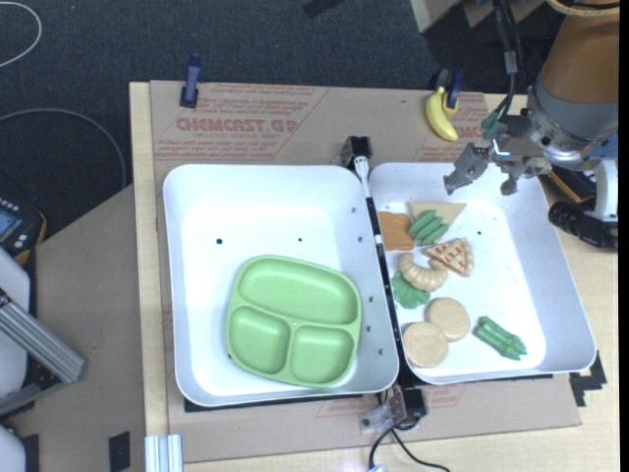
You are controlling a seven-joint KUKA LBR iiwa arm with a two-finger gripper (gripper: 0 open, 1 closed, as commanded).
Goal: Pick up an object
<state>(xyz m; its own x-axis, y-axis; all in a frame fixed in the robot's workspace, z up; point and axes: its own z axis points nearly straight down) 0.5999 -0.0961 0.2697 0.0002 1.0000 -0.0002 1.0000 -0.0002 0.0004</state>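
Gripper (485, 172): you see its dark metal fingers spread wide, holding nothing. Below lie a round tan cookie (447, 317) and a ridged wedge of pizza (451, 256).

Arm (580, 57) reaching from right, end effector (486, 173) fingers spread, empty

The surface (295, 131) (brown board printed with red lettering) bears two white bins, left bin (187, 264) touching right bin (560, 293), and a yellow banana (441, 115) behind them.
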